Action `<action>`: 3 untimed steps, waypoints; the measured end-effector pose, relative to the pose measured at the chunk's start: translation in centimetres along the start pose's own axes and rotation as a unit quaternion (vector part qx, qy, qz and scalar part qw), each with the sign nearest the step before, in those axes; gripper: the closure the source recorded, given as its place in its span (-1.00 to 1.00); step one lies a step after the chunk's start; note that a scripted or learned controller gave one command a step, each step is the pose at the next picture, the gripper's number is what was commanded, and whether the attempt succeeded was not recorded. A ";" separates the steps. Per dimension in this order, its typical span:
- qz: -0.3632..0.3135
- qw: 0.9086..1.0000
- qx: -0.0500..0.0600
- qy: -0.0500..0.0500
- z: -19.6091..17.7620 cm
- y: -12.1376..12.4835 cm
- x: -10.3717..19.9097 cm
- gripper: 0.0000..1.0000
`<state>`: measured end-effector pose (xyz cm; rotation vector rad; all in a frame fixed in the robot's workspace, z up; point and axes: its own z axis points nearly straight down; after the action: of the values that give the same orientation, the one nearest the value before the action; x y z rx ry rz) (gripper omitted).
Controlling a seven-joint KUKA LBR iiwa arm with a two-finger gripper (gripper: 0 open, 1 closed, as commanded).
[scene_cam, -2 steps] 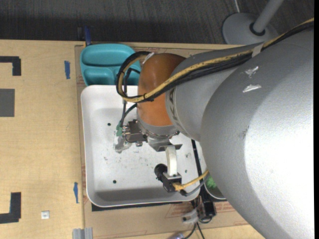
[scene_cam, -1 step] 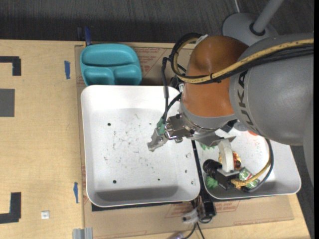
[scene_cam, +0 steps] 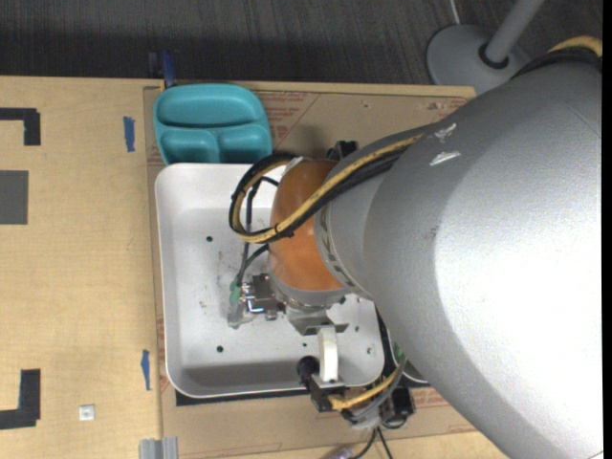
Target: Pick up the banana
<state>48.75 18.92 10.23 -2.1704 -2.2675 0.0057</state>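
Basically, the big grey arm with the orange band (scene_cam: 306, 228) is low over the shallow white plastic bin (scene_cam: 186, 256), at the grab step for the banana.
The gripper (scene_cam: 251, 299) is near the bin's middle. I can't tell if it's open or closed, and I'd guess the banana is hidden under the wrist. The next move probably calls for a straight lift. There's open floor toward the bin's left wall, but the teal moulded tray (scene_cam: 212, 122) crowds the upper edge.
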 end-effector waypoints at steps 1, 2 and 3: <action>0.111 0.994 -0.002 0.000 -4.8 -0.8 2.8 -1.00; 0.063 0.998 -0.002 0.001 1.6 -0.6 3.6 -1.00; 0.063 0.998 -0.003 0.003 0.6 -0.6 3.8 1.00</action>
<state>48.03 22.67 9.66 -2.3098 -2.1262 -0.0087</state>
